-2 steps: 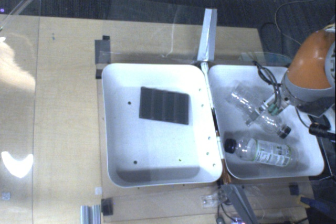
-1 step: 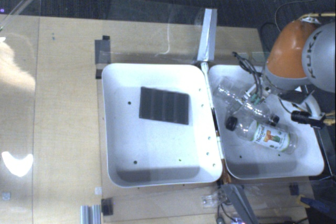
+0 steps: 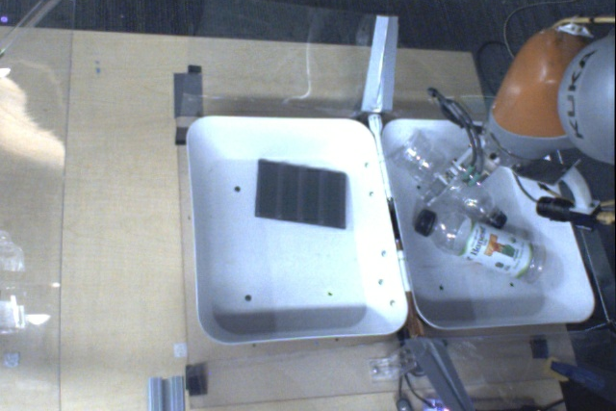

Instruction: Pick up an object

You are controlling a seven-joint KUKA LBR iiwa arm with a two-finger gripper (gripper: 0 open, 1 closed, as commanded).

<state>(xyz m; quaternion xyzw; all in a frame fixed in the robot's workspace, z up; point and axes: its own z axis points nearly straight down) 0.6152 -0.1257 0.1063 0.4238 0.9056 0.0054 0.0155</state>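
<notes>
A clear plastic bottle [image 3: 478, 244] is lying on its side in the right bin [image 3: 568, 303], black cap pointing left. The claw [image 3: 462, 180] is hovering just above; its opening cannot be told. The smooth, round bottle is likely rolling or slipping aside under contact.

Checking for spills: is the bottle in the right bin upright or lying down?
Lying down: the clear bottle rests on its side, black cap pointing left, on the right bin floor.
</notes>
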